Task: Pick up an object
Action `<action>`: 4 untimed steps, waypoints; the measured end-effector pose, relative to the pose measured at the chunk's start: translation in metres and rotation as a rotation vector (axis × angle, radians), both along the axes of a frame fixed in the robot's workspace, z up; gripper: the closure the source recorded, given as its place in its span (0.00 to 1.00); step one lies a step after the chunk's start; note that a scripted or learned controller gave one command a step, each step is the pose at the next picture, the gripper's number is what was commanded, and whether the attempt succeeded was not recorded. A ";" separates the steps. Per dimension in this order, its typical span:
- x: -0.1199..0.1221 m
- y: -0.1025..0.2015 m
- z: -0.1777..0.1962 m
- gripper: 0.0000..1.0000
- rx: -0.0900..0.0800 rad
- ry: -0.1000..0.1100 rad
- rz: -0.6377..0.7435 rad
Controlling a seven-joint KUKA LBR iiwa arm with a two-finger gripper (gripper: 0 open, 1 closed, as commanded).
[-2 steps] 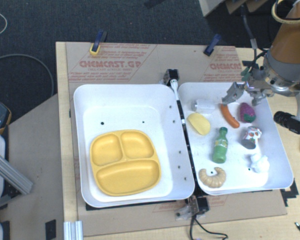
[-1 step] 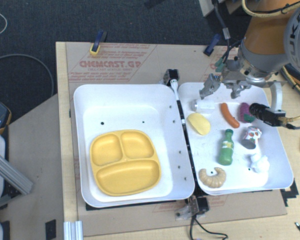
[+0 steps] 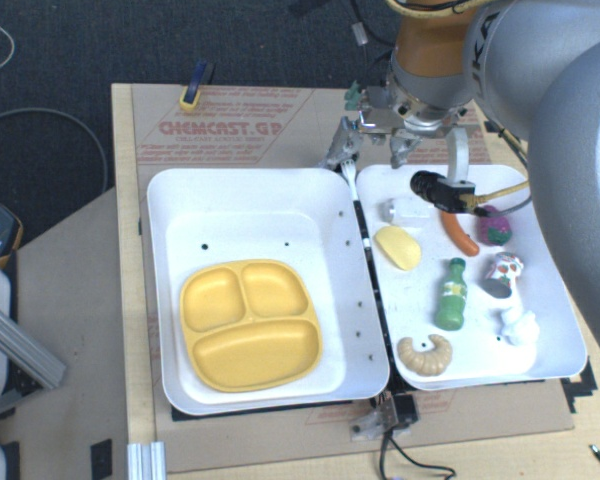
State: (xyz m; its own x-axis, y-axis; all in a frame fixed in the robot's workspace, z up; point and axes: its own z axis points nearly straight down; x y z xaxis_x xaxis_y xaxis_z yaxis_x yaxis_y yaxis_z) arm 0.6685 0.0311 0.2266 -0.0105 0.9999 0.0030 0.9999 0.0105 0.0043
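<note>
Gripper [image 3: 400,146] hangs over the far rim of the right white bin [image 3: 555,353], near the divider; can't tell its state, nothing visibly held. Candidates all sit loose in that bin: yellow lemon-shaped toy [image 3: 398,247] nearest the divider, green plastic bottle [image 3: 451,294], orange carrot-like stick [image 3: 458,232], beige curled shrimp-like toy [image 3: 425,355] near the front. Lemon has open room around it; my guess is it's the easiest pick. Left white bin [image 3: 170,198] carries a yellow sectioned tray [image 3: 248,324], well apart.
</note>
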 end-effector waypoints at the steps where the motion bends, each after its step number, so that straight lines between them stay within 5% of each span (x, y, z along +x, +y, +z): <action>1: -0.001 -0.007 0.013 1.00 -0.004 -0.002 -0.008; 2: -0.108 0.002 0.017 1.00 -0.001 0.013 -0.012; 3: -0.192 -0.035 0.089 1.00 -0.002 0.001 -0.015; 4: -0.188 0.028 0.171 1.00 0.000 -0.007 -0.003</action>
State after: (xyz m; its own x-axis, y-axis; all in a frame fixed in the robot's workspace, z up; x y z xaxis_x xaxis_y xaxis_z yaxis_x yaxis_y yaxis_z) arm 0.4803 0.0594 0.3973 -0.0080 1.0000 0.0031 0.9999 0.0080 0.0115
